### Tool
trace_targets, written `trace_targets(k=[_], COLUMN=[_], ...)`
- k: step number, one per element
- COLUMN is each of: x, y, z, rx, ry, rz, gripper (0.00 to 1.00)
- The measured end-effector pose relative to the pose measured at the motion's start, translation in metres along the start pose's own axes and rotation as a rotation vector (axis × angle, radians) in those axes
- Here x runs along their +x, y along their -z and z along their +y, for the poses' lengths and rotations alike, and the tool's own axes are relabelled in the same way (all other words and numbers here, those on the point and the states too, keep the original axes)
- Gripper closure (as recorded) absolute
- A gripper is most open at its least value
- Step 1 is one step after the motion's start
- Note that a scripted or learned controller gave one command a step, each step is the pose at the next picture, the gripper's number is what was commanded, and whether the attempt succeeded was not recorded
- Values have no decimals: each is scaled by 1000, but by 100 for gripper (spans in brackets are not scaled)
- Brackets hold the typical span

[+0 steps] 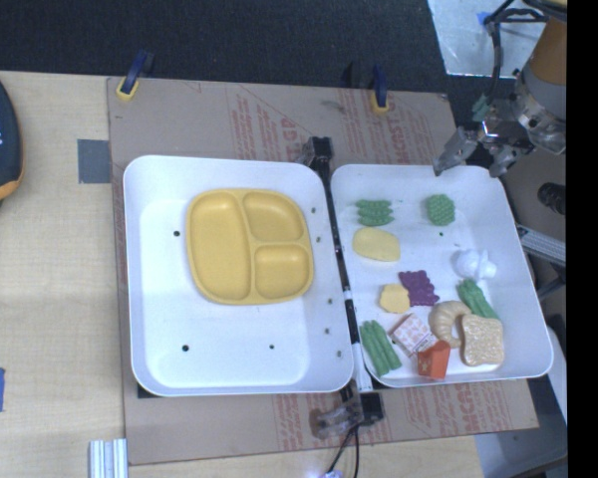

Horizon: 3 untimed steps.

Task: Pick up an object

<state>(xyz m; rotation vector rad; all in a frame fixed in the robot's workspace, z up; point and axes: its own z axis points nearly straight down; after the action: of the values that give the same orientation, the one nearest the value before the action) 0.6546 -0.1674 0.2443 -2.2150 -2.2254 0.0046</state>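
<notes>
Gripper (475, 150) hovers over right bin's (508, 199) far rim, fingers spread, holding nothing; small toy foods scattered inside.

Arm (544, 63) enters at upper right, orange band above grey wrist. Gripper (475, 152) angled down-left, two fingers (452, 153) spread apart, nothing between them.
</notes>
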Motion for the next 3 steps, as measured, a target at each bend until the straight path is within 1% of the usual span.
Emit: trace_targets(k=[1,2,3], x=[-35,-23,-45], y=[-127,-154,-152], z=[0,1,2], rx=[7,3,-3], ry=[-2,1,-2], rz=[0,1,-1], gripper=[0,0,0])
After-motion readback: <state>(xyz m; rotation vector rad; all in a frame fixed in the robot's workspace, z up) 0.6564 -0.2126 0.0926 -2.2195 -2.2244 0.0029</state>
